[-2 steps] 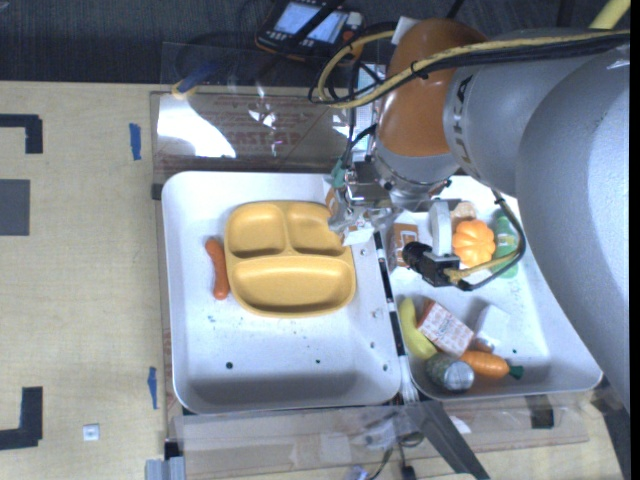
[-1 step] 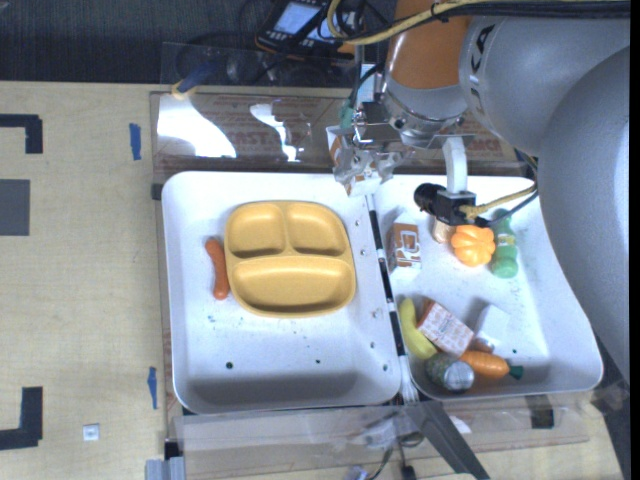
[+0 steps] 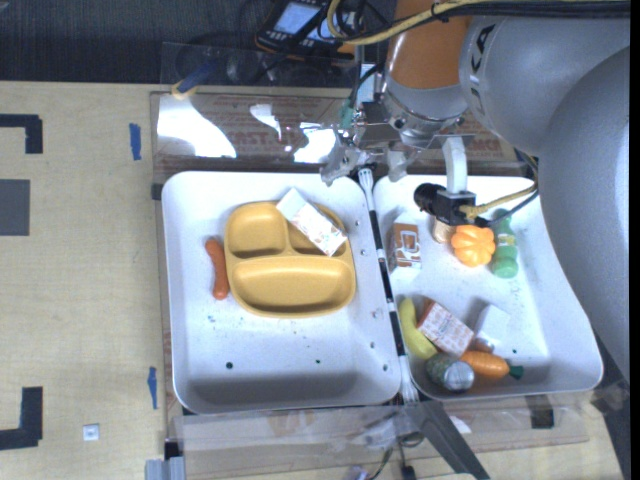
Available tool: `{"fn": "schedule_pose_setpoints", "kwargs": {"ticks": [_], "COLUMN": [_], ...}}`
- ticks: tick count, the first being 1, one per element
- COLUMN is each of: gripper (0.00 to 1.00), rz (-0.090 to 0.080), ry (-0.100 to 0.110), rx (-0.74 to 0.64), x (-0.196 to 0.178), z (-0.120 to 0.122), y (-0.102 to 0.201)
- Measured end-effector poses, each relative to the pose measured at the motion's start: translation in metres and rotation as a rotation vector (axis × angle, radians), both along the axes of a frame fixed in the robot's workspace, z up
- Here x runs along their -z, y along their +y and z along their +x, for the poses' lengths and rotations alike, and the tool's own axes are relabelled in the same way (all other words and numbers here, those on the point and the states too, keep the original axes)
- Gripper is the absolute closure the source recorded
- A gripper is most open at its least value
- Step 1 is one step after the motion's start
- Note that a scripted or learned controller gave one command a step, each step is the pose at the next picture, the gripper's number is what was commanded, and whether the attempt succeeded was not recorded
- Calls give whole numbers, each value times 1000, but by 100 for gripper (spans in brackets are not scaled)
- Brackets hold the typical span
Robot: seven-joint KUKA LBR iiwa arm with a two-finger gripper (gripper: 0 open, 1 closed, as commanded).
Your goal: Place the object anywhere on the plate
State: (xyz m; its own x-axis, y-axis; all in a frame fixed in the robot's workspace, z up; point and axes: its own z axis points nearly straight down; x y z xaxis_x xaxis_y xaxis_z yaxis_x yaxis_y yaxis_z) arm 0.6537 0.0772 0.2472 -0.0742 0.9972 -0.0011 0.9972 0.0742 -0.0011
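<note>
Sitting in the left bin (image 3: 190,348) is a yellow plate (image 3: 290,283) with three parts. A small white packet (image 3: 312,224) lies on the plate's rim at about 1 o'clock, tipped so one end hangs over the edge. An orange sausage-shaped toy (image 3: 218,267) lies in the bin just beside the plate, at 9 o'clock from it, not touching the packet.

The gripper (image 3: 362,166) is up at 12 o'clock, over the back edge where the two bins meet. Its two fingers are spread apart with nothing between them. It is apart from the packet, up and to the right of it. The grey arm (image 3: 560,78) with its orange band (image 3: 437,18) comes in from 2 o'clock.

The right bin (image 3: 570,308) has many things. A brown packet (image 3: 404,245) lies near the wall between the bins. An orange pumpkin toy (image 3: 473,245) sits next to a green toy (image 3: 505,253). Down at 5 o'clock are a banana (image 3: 413,330), a red and white packet (image 3: 446,327), a carrot (image 3: 487,364) and a can (image 3: 450,374), all close together.
</note>
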Motion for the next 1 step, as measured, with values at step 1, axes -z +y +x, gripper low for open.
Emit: {"fn": "schedule_pose_setpoints", "kwargs": {"ticks": [1], "gripper": [100], "rz": [-2], "ry": [-3], "rx": [-3], "x": [-9], "z": [2], "y": [2]}}
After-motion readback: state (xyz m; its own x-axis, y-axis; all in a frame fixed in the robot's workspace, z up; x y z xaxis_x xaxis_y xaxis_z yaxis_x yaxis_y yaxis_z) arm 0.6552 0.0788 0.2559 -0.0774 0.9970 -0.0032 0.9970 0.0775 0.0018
